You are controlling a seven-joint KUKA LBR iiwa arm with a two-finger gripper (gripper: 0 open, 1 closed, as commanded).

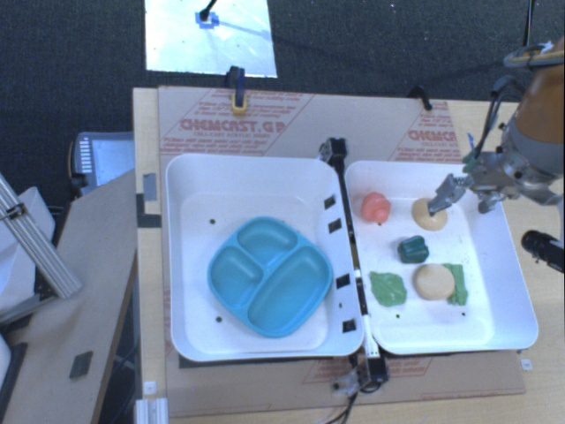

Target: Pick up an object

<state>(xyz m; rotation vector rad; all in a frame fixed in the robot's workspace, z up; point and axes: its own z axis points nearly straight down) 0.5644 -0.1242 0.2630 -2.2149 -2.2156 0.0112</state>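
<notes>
Beige and rounded, the ball (430, 215) sits near the back of the right bin (503, 263), beside a pink piece (376, 207). The gripper (444, 197) hangs at its upper edge; whether its fingers are spread or closed I cannot tell (too blurred). Best to centre over the ball before closing, since a smooth dome can squirt sideways.
</notes>
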